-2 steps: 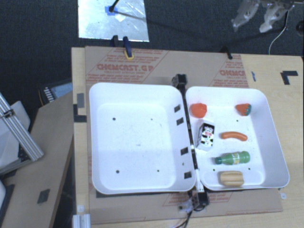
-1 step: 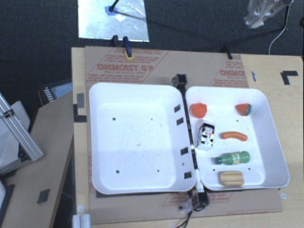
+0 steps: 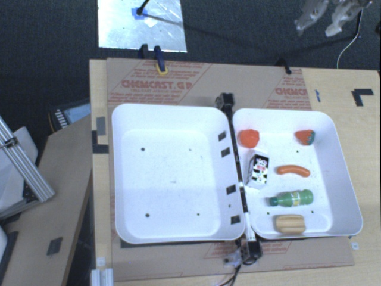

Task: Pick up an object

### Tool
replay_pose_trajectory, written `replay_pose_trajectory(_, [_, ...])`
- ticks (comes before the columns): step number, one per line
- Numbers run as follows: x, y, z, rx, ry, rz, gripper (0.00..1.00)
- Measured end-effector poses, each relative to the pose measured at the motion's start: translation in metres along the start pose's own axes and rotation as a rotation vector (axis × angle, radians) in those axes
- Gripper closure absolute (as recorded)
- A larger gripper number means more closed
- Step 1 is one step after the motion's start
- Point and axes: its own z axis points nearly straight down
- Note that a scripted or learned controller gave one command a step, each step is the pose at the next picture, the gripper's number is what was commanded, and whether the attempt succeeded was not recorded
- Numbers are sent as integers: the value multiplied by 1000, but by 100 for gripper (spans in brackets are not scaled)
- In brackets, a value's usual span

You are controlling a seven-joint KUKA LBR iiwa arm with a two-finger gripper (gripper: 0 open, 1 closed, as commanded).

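The end effector [image 3: 326, 16] hangs at the far right of the scene, well above and beyond the bins, over the dark floor past the bench's [image 3: 71, 177] far edge; its two pale fingers [image 3: 309, 14] are spread apart with nothing between them. On the bench, the left bin [image 3: 122, 124] and the right bin [image 3: 342, 177] sit side by side, touching along a dark hinged seam. The right bin carries all the loose things. An orange round object [image 3: 249, 138] lies at its far left, and a red and green piece like a strawberry [image 3: 305, 137] lies at its far right, the two well apart. Just nearer than the orange round object, against the seam, is a small black and white carton [image 3: 259, 170], tilted. To its right lies an orange sausage [image 3: 293, 171], lengthwise left to right. Nearer again is a green bottle [image 3: 292, 199] on its side, cap toward the left, and just near of that a tan bread roll [image 3: 289, 223] close to the bin's near wall. A shiny metal sheet [image 3: 141, 15] lies on the floor at the far left.
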Motion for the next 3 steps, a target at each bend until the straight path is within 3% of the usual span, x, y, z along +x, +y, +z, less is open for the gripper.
replay_pose_trajectory(1, [0, 0, -12, -4, -1, -3, 100])
replay_pose_trajectory(2, [36, -18, 13, 7, 1, 2, 100])
replay_pose_trajectory(3, [34, -17, 12, 5, 1, 4, 0])
